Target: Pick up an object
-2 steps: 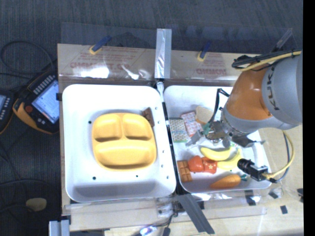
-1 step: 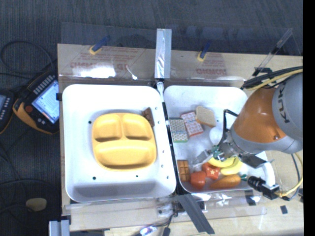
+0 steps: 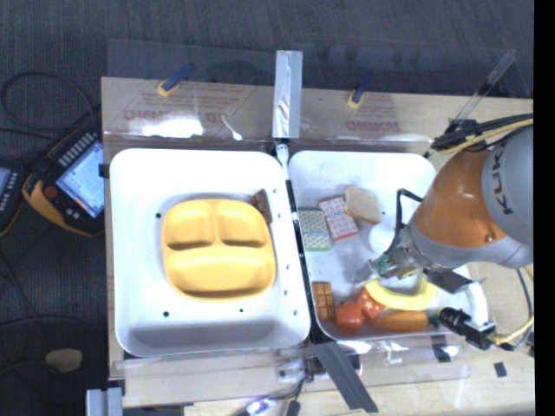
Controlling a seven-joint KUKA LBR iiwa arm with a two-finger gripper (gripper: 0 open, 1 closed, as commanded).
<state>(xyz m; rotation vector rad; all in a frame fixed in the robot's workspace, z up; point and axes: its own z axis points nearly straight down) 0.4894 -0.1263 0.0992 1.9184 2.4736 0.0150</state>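
Over the right bin (image 3: 303, 167), arm bent downward, claw (image 3: 392, 265) above banana (image 3: 406, 297), finger state unclear

glossy yellow plastic tray (image 3: 217, 248), smooth white bins (image 3: 130, 232), pale wood bench (image 3: 408, 115)

Two white bins side by side, mid-frame. Left bin (image 3: 130, 319): yellow compartment tray (image 3: 218, 247) at centre, small brown item (image 3: 261, 204) touching its upper right corner. Right bin (image 3: 408, 165): bread slice (image 3: 362, 204), pink block (image 3: 338, 217), green block (image 3: 314, 230), brown waffle-like piece (image 3: 323, 298), tomato (image 3: 349, 317), carrot (image 3: 401, 321), banana (image 3: 403, 296). Arm from right; gripper (image 3: 392, 265) low over banana, fingers unclear. Pendant (image 3: 71, 185) on floor, frame left.
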